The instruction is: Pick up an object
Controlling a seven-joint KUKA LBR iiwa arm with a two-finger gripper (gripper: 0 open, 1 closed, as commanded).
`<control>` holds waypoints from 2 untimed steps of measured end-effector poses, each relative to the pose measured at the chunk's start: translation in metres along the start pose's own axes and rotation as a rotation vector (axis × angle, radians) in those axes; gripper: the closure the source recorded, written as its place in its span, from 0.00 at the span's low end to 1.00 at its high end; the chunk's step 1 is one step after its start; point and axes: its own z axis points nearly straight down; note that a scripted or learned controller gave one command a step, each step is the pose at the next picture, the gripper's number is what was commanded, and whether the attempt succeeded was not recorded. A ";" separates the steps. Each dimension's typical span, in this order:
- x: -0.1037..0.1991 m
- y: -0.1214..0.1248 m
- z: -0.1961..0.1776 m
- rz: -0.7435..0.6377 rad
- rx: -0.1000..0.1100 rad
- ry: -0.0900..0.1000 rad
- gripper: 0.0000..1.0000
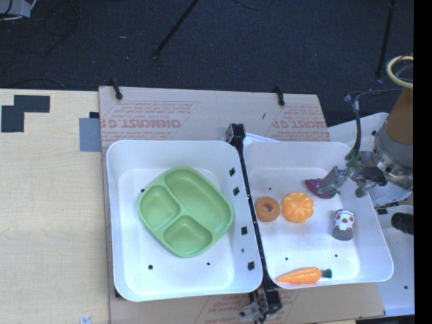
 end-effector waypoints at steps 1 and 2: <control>0.000 0.002 -0.006 -0.002 -0.012 -0.003 0.00; 0.001 -0.003 0.039 -0.002 -0.007 -0.001 0.00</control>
